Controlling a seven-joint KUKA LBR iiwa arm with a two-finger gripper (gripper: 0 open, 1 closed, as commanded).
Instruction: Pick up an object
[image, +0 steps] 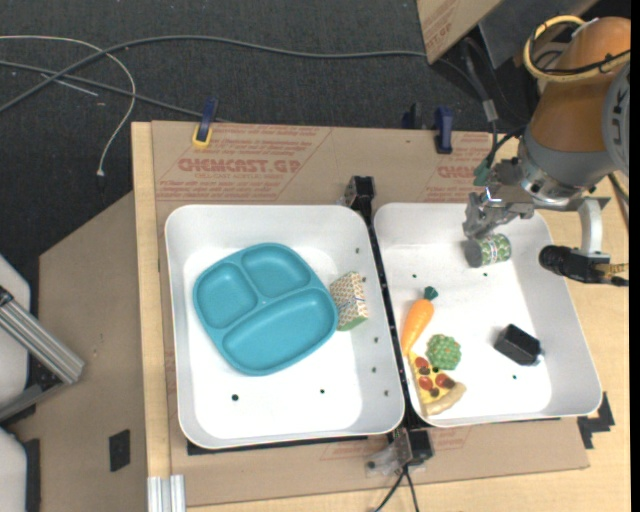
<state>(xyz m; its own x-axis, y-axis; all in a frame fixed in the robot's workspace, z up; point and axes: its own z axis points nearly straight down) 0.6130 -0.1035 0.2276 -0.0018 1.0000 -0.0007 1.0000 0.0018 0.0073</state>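
Grasp step judged in hand: grey 2-finger gripper (484, 232) is seen narrowed around small green-banded cylindrical can (493, 249); a straight lift is called for.

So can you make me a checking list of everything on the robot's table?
Surface: two white bins, the left bin and the right bin, on a cardboard sheet.
Job's things: small green can, carrot, broccoli, pizza slice, black block in the right bin; patterned box in the left.
Clutter: blue divided plate in the left bin.
Grippers: gripper right at the can.
Cables: white cable on the dark floor.
Surroundings: two clamps on the back edge.
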